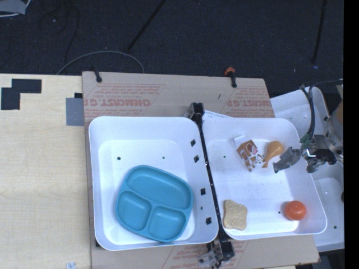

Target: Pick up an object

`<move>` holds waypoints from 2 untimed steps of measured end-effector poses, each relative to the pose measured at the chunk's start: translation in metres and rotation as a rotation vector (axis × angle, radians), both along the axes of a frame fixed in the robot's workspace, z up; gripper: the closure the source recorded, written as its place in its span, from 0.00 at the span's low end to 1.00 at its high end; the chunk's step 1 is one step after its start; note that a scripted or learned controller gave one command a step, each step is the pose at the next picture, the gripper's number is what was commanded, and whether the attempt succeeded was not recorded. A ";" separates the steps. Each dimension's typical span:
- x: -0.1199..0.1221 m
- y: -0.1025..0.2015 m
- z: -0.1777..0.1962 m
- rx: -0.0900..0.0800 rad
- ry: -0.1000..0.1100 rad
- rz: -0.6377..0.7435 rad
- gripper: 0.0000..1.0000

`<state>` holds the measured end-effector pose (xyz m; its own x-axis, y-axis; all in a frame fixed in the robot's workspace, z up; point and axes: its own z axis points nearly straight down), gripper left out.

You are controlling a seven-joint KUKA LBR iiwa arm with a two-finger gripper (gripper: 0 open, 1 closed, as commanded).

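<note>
The right bin [263,129] holds a brown and white snack packet [249,154], a yellow-orange piece [274,150] beside it, a tan bread-like slice [235,215] at the front left, and an orange-red ball [294,210] at the front right. My gripper [297,162] hangs at the bin's right side, just right of and below the yellow-orange piece. It looks open, with nothing between its fingers. One grey finger [285,160] points toward the yellow-orange piece and stands close to it.
A blue divided plate [154,202] lies in the left bin [112,133]. A black divider strip [203,167] runs between the bins. Cardboard [168,94] lies under both, and cables and arm parts crowd the right rim [322,144].
</note>
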<state>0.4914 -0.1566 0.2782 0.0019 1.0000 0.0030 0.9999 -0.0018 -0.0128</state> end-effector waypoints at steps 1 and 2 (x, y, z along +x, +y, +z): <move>0.002 0.000 0.005 -0.002 -0.010 0.002 0.00; -0.001 0.000 -0.060 0.000 -0.004 0.001 0.00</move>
<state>0.4904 -0.1567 0.2186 0.0007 1.0000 0.0030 1.0000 -0.0006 -0.0092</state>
